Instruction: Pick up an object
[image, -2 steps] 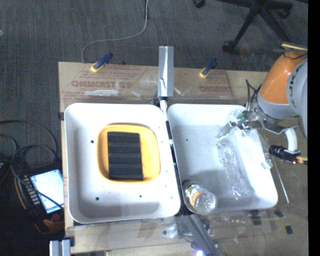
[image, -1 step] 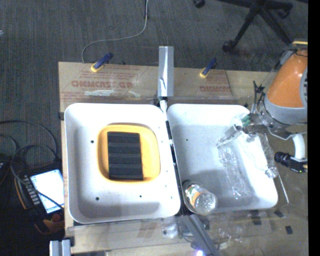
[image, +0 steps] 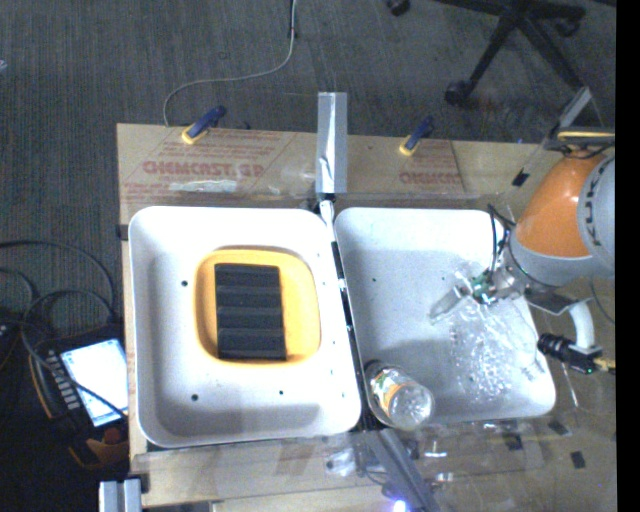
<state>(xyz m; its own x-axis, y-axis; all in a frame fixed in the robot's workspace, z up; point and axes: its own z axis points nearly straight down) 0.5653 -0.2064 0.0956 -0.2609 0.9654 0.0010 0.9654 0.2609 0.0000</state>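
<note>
While near fingers (image: 478, 290), bottle (image: 400, 396) apart.

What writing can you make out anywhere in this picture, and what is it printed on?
"CHEMCAST GP", in red, on the brown paper-covered board behind the left bin; the last letters are faint, so that reading is uncertain.
More red print on the same board behind the right bin: too blurred to read.
The bottle label and the lit screen on the floor: too small to read.
</note>
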